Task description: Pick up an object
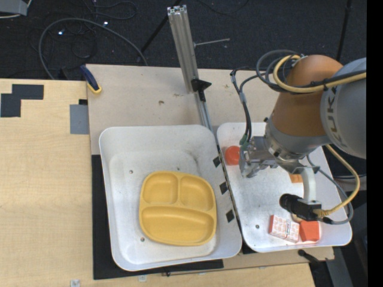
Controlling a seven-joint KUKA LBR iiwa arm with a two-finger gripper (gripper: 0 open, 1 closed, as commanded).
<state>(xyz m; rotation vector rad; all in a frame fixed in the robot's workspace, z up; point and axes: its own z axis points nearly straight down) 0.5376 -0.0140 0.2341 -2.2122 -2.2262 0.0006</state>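
While your grey two-finger gripper (254, 165) hovers beside the small orange round object (231, 155), its spread and that object's axis are unclear.

Divided tray (177, 208) in left bin (119, 154); small round object (231, 155) at right bin's (263, 232) left wall, carton (283, 228) near its front edge.

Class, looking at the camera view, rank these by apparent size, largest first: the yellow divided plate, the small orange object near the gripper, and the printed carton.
1. yellow divided plate
2. printed carton
3. small orange object, partly hidden by the arm
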